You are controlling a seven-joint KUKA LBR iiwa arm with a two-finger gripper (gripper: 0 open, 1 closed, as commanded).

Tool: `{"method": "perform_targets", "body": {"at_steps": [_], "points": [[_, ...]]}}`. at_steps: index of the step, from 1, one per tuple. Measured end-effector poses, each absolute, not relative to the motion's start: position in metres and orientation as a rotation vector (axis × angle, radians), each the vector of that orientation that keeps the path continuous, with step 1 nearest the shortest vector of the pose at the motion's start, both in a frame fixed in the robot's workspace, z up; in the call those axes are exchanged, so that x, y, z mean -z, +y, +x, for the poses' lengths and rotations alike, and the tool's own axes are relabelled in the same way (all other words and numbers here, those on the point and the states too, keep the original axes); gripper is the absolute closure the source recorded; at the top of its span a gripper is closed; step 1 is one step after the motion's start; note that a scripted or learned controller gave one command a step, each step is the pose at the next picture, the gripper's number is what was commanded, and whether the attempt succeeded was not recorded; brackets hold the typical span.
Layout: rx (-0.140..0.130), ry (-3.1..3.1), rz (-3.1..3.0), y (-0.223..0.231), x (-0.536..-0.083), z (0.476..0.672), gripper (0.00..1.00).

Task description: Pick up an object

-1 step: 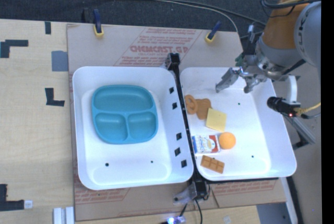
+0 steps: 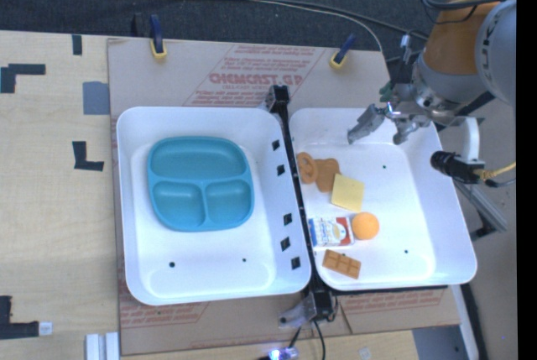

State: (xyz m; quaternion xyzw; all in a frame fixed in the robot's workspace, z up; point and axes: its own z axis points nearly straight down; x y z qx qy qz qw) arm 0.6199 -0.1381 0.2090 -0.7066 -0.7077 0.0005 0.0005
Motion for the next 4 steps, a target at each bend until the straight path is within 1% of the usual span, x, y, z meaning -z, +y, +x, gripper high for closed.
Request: {"method": "perform_targets", "body": {"at_steps": [1, 2, 3, 4], "points": [[-0.004, -2.222, -2.219, -0.139, -0.167, 0.622, 0.00], [-0.007, -2.220, -2.218, -0.138, -0.120, 0.614, 0.00], [-0.002, -2.224, -2.221, -0.138, -0.085, 0.614, 0.00], [0.005, -2.228, -2.222, -0.137, -0.098, 0.616, 1.00]]}}
